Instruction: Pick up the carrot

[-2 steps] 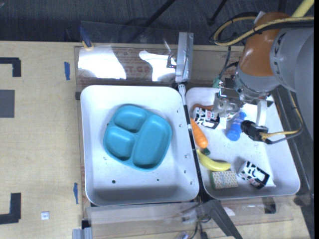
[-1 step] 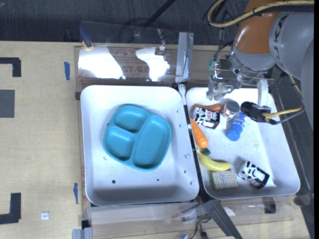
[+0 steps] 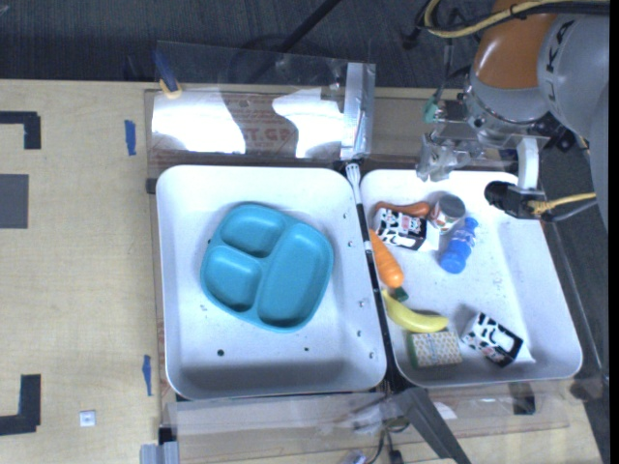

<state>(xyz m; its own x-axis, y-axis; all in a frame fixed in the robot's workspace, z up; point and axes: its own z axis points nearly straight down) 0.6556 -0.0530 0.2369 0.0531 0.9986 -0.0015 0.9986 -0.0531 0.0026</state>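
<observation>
Left bin (image 3: 184,288) sits center-left of frame, w/ a blue divided plate (image 3: 267,264) lying in its middle, three compartments facing up. Behind the bin, upper center, a clear plastic sheet (image 3: 280,114) w/ glare on it. Blue tape bits (image 3: 129,135) on the wood bench at left.

Right bin (image 3: 542,288) sits center-right, touching the left bin along the shared edge. Carrot (image 3: 387,261) lies near that bin's left wall, roughly mid-height of frame, long axis running top-left to bottom-right, orange, not gripped. Just below it, a banana (image 3: 414,317), its upper end near the carrot's lower end. Below the banana, a green-edged sponge-like pad (image 3: 435,350) at the bin's lower edge. Above-right of the carrot, a black-and-white box (image 3: 400,227), next to the carrot's upper end. Right of the box, a small can (image 3: 447,209) and a blue bottle (image 3: 457,244), close together. Lower right of bin: second black-and-white item (image 3: 493,338).

Gripper (image 3: 437,162) hangs at the bin's upper edge, upper right of frame, above the can, apart from the carrot. Claw state: can't tell, nothing seen betw. the fingers. Arm (image 3: 542,37) w/ orange band enters from upper right.
</observation>
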